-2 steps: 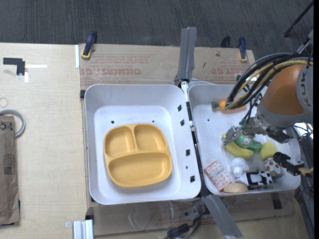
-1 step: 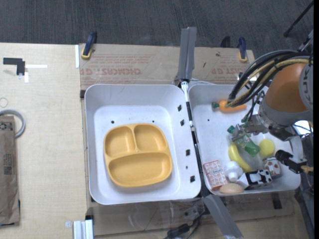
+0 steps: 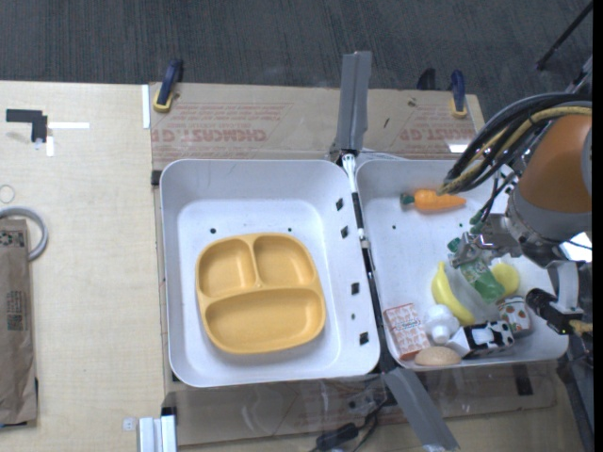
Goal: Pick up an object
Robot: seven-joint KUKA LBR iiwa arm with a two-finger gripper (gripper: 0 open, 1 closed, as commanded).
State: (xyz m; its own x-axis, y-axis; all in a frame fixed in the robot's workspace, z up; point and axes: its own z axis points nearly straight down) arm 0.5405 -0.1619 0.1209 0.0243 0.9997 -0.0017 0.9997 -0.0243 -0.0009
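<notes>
Two bins on the bench. Left bin [image 3: 179, 252] has a yellow divided plate [image 3: 261, 292]. Right bin [image 3: 382, 243] is cluttered: carrot [image 3: 435, 201] near the far wall, banana [image 3: 450, 295] mid-bin, red-and-white carton [image 3: 404, 329], cow-print item [image 3: 495, 330] and a tan egg-like piece [image 3: 437, 355] along the near wall. Gripper [image 3: 474, 257] is down in the right bin, right at the banana and a greenish clear object [image 3: 482, 281]. Can't tell whether the hand is apart or clamped on anything.

Setting. Dark grey carpet [image 3: 236, 22] spans twelve o'clock. A pale wooden bench [image 3: 80, 252] fills nine o'clock, beneath brown cardboard sheeting [image 3: 254, 125] held by blue clamps [image 3: 170, 83]. Black tape mark [image 3: 28, 121] at ten o'clock.
</notes>
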